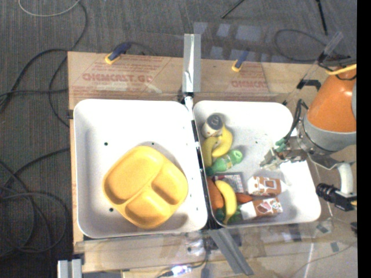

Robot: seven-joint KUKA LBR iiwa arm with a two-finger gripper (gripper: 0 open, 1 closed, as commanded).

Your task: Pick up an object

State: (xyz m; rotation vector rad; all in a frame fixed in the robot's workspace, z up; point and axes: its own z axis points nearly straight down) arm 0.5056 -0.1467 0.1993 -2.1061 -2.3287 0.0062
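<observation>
While the grey arm point(333, 117) with its orange band is reaching in from the right, its claw point(277, 155) is hanging over the right bin point(264, 117), near that bin's right wall and above bare white floor; from where I am standing I cannot tell how it is set, and nothing is showing in its grip. Just below the claw, two small brown-and-white cartons are lying in the bin, the upper carton point(264, 185) close under the claw and the lower carton point(262, 208) near the front wall. Along the left wall of the same bin, a yellow banana point(214, 146) is curling beside a grey-capped bottle point(215, 123), with a green object point(226, 161) lying just below them. Further toward the front, a second banana point(228, 198) is resting against something orange point(215, 198), and a dark packet point(235, 180) is sitting between these and the cartons. Over in the left bin point(93, 132), a yellow divided tray point(146, 186) is lying on its own. Both bins are sitting side by side on the brown table point(127, 77), with two clamps at its far edge.
</observation>
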